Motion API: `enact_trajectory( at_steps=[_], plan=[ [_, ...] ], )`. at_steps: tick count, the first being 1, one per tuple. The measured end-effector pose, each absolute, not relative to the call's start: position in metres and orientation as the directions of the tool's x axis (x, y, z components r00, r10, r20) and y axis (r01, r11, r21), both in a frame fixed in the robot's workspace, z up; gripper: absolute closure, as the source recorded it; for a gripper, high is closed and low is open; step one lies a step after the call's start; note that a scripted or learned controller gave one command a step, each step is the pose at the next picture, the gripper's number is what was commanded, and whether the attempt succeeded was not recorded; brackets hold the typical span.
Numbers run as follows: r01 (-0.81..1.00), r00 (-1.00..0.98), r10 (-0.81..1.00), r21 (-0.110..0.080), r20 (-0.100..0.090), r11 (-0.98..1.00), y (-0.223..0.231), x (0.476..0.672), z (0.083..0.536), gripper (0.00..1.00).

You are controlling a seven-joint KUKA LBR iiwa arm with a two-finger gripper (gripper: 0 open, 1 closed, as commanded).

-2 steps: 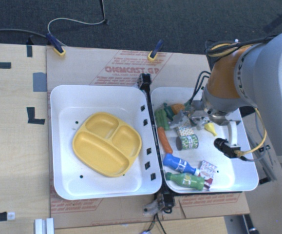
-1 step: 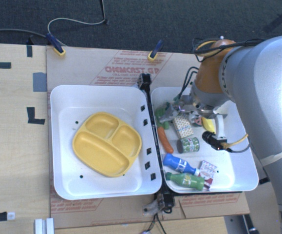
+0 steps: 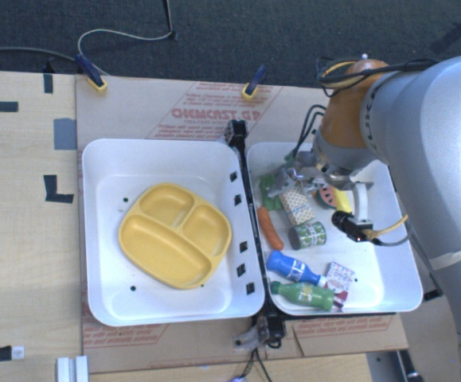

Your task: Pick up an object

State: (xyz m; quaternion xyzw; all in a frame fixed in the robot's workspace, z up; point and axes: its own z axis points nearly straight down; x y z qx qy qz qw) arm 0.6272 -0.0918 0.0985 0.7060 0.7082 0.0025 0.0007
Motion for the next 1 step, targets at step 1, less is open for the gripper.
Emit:
enact_trajectory(
  at_steps=[1],
  plan=[
    [1.000, -0.001, 1.000, 0.002, -0.001, 0.001, -0.0575, 0.5946, 0.2687, 1.00]
  ],
)
